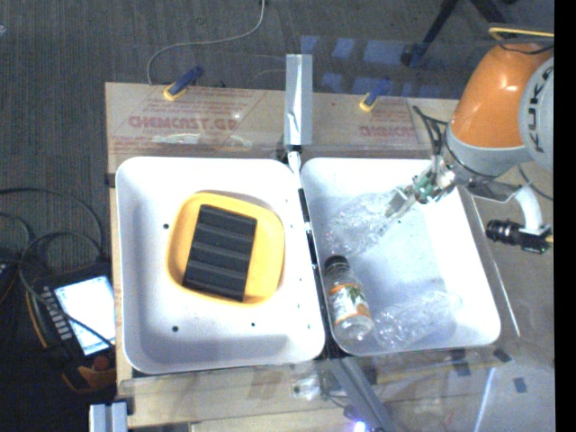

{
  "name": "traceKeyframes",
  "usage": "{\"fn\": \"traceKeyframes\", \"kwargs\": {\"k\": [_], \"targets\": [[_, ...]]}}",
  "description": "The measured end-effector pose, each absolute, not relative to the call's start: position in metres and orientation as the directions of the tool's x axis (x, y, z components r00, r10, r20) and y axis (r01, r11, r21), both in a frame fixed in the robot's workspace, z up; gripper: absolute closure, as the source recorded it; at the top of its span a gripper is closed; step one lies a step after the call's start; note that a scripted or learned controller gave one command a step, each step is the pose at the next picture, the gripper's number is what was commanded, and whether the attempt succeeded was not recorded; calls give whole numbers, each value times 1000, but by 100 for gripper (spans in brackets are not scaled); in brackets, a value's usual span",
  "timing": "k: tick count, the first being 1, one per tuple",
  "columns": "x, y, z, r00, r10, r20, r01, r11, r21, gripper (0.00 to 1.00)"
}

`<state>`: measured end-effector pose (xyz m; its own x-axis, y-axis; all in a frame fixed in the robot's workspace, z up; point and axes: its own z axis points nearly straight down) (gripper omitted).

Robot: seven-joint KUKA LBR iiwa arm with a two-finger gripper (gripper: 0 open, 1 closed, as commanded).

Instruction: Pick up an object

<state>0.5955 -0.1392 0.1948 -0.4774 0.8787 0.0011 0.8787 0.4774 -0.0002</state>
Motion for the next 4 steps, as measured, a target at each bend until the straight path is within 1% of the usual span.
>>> {"fn": "traceKeyframes", "kwargs": {"k": [1,2,3,4], "targets": [[596,-139,195,-477,879,1,879,477,0,0],[575,-100,143,-278,960,2,960,278,-2,0],[639,-119,95,-120,993,-1,993,120,16,0],[669,-155,128,-65,998,-2,998,65,2,0]]}}
